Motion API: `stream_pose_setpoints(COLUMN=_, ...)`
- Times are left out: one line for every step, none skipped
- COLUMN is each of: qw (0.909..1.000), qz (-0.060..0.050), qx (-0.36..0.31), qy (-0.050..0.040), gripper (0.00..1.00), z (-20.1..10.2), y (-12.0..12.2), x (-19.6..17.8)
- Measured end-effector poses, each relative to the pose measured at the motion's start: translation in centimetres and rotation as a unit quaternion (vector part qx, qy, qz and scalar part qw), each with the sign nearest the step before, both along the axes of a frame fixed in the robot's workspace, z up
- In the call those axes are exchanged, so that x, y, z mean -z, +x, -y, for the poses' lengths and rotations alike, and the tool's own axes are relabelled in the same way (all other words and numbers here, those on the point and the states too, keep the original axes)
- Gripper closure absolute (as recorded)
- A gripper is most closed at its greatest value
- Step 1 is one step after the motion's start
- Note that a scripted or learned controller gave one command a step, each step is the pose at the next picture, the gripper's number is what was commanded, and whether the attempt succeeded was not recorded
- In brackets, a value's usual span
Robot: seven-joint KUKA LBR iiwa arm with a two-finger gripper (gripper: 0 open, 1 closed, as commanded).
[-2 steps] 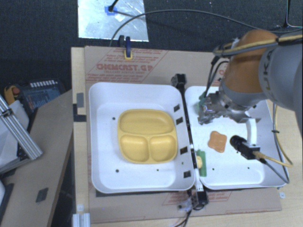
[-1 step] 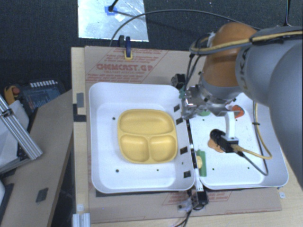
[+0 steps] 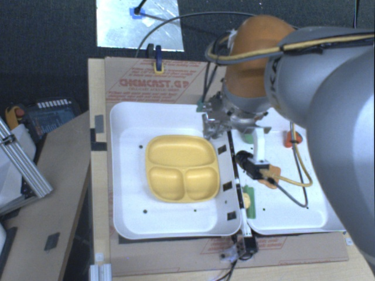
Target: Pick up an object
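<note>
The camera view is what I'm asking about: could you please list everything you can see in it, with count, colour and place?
Bins: two, white, side by side on the bench.
Divided plate: one, yellow, three compartments, in the left bin.
Small object: one, orange-red, in the right bin; too small to identify.
Green pieces: a few, near the right bin's left wall; unclear what they are.
Cardboard sheet: one, brown with red print, under the bins.
Foil sheet: one, silvery, beyond the bench.
Arm: one, grey with an orange band.
Gripper: one, above the wall between the bins.

Bulky grey arm (image 3: pixel 328 98), orange wrist band (image 3: pixel 258 45)
</note>
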State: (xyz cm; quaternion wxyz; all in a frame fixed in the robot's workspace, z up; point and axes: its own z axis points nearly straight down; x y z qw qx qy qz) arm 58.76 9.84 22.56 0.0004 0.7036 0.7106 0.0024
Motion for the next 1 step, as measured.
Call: stream_pose_setpoints(qw=1.0000, qz=-0.001, qx=0.002, qy=-0.0011, gripper=0.00, z=0.38, y=-0.06, x=0.07)
